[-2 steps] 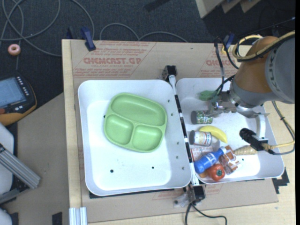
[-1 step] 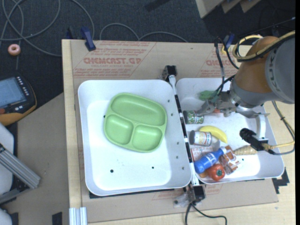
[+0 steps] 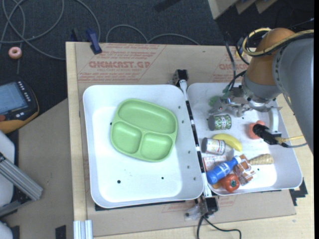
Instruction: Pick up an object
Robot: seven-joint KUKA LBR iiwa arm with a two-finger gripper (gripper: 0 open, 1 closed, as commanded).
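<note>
I have the arm in from the right of the frame, its wrist hanging over the upper part of the right bin (image 3: 294,176); the gripper (image 3: 238,105) sits low among the clutter there, and I cannot tell from this angle how the jaws stand, nor whether anything lies between them.

The nearest candidate is the small can (image 3: 220,121) lying on its side just below and left of the gripper; I judge it stiff and light, with a smooth wall that may roll or slip, so I would close across its round body near the middle rather than at the ends. Below it lie a banana (image 3: 229,141), probably a light plastic toy with a curve that could twist out of a pinch, and a second small labelled can (image 3: 214,146) close by the bin's left wall; further down the frame a blue bottle (image 3: 222,170) and a red tomato (image 3: 231,183) crowd together at the lower edge, awkward to reach cleanly.

In the left bin (image 3: 99,133) rests a green divided plate (image 3: 143,129); broad, shallow, and in my view only graspable by its rim.
</note>
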